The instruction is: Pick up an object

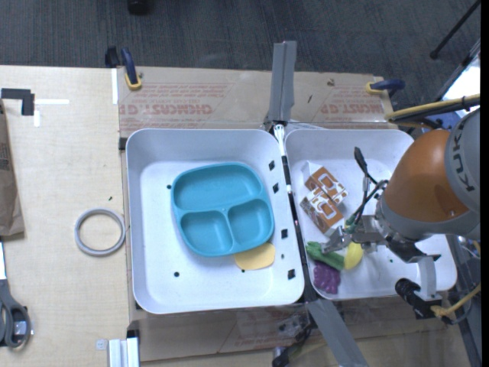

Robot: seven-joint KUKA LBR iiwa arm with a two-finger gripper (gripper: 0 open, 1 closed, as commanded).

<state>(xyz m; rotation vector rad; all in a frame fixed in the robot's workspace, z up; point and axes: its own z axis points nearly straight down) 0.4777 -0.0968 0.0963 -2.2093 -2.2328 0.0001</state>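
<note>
Bench bins: blue tray (222,209) left; snack packet (324,198), purple toy (326,279), claw (341,242) right, grip state unclear.

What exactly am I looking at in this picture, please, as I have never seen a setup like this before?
This is one picture from a camera fixed above a workbench, looking down at a slant. The grey and orange shape at the right is a robot arm; its task is to pick up an object. Its grasping part, the end effector, reaches down into the right white bin, close to a small yellow and green object. I cannot tell whether it holds anything.

That bin also contains an orange and white packet and a purple item. The left white bin holds a blue divided tray with a yellow piece at its edge. On the bench to the left lie a grey ring and scissors.
</note>
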